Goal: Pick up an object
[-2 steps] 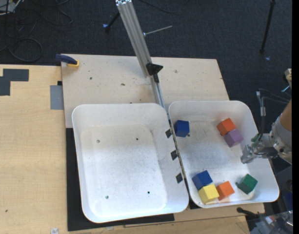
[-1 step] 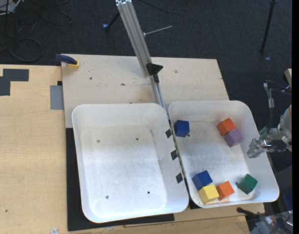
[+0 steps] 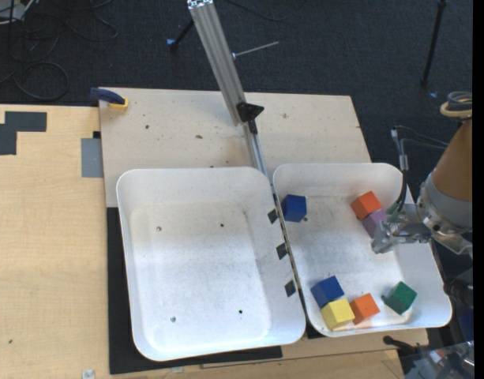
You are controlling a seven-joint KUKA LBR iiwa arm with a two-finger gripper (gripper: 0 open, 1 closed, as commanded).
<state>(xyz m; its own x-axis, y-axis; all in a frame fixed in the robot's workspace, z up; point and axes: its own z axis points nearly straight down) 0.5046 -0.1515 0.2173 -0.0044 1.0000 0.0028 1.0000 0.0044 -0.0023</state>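
The right bin (image 3: pixel 348 247) holds several cubes. A blue cube (image 3: pixel 294 207) lies by the divider at the far left. An orange cube (image 3: pixel 365 204) and a purple cube (image 3: pixel 374 221) touch each other near the far right wall. Along the near edge sit a second blue cube (image 3: pixel 327 290), a yellow cube (image 3: pixel 337 313), a second orange cube (image 3: pixel 365 307) and a green cube (image 3: pixel 400 297). My gripper (image 3: pixel 381 242) reaches in low from the right, just in front of the purple cube and right beside it. Part of that cube is hidden by the gripper.
The left bin (image 3: pixel 198 259) stands beside the right one, with black clips (image 3: pixel 282 250) along the shared rim. A slanted aluminium bar (image 3: pixel 223 61) rises from the bench behind the bins. A blue and yellow clamp (image 3: pixel 110 98) lies at the far left corner.
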